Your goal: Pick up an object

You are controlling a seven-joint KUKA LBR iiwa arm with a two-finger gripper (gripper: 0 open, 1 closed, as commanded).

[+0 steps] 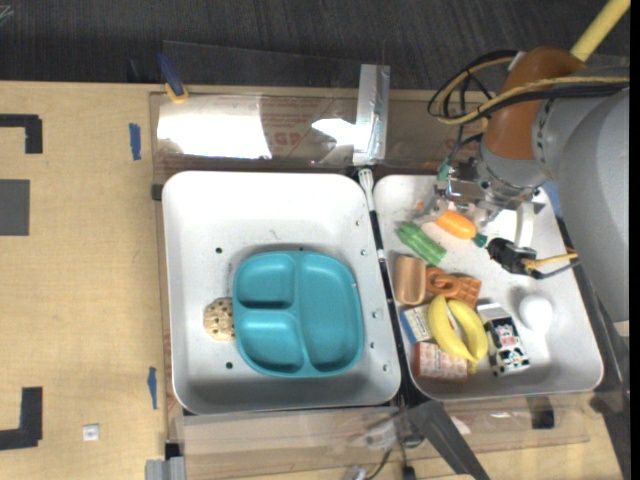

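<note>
I read this as the reach-and-descend step of a pick, not yet a lift; my arm [590, 158] comes in over the right bin's far right corner, its orange band above the wrist and the gripper [468, 206] down low near that bin's far edge; the left bin [190, 368] carries a teal divided tray [297, 311] across its middle, with a speckled cookie [219, 318] touching the tray's left side; the right bin [590, 358] is the crowded one; a banana [457, 328] lies toward its near edge, a tan cup [409, 279] by its left wall, a green piece [421, 244] slanting just beyond the cup, a small card box [506, 343] to the right of the banana, a white ball [537, 311] near the right wall; the orange object [457, 224] sits just under the gripper near the far edge, and I judge it the target; I cannot tell how the fingers stand, nor whether they touch it; nothing shows as lifted; the next move, to my mind, calls for the fingers to straddle the orange object squarely, clear of the green piece beside it, then a firm close and a straight rise.
</note>
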